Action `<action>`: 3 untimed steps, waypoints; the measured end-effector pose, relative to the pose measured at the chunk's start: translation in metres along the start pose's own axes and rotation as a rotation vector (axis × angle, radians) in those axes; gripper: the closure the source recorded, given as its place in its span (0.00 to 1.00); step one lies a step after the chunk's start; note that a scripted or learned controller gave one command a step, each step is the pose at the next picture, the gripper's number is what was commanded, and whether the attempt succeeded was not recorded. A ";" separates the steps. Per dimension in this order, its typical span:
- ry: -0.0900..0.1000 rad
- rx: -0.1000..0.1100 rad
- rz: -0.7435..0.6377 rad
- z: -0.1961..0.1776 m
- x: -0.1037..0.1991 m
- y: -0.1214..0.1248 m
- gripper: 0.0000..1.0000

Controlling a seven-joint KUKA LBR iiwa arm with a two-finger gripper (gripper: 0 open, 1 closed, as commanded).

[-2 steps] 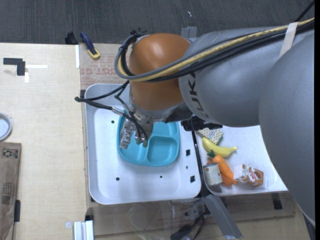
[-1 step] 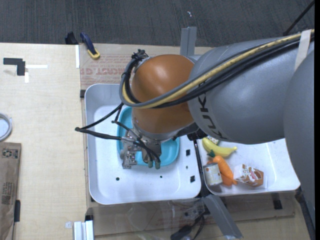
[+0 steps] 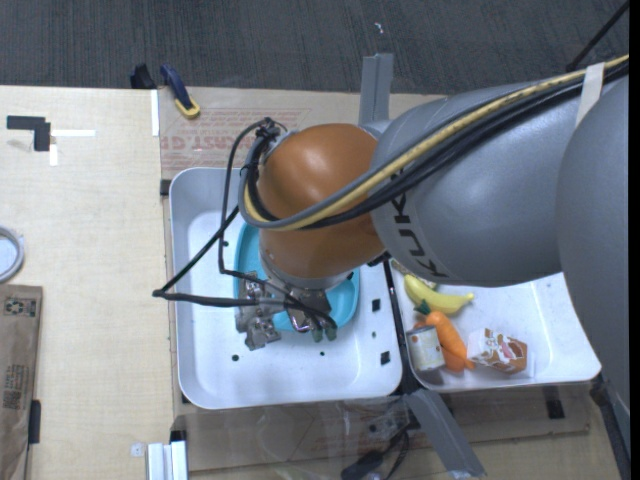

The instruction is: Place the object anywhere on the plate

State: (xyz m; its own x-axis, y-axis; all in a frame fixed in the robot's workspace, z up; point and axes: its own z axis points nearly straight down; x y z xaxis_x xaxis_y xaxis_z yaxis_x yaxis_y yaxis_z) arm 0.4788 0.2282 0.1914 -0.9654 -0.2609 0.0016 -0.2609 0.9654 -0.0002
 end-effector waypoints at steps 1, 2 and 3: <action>-0.004 0.000 0.012 -0.030 -0.041 -0.031 1.00; -0.004 0.000 0.011 -0.030 -0.041 -0.031 0.00; -0.007 -0.001 0.016 -0.039 -0.042 -0.032 1.00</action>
State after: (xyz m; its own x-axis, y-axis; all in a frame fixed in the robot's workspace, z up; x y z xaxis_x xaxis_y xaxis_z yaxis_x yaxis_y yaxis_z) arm 0.5281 0.2083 0.2308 -0.9695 -0.2450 -0.0057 -0.2450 0.9695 0.0011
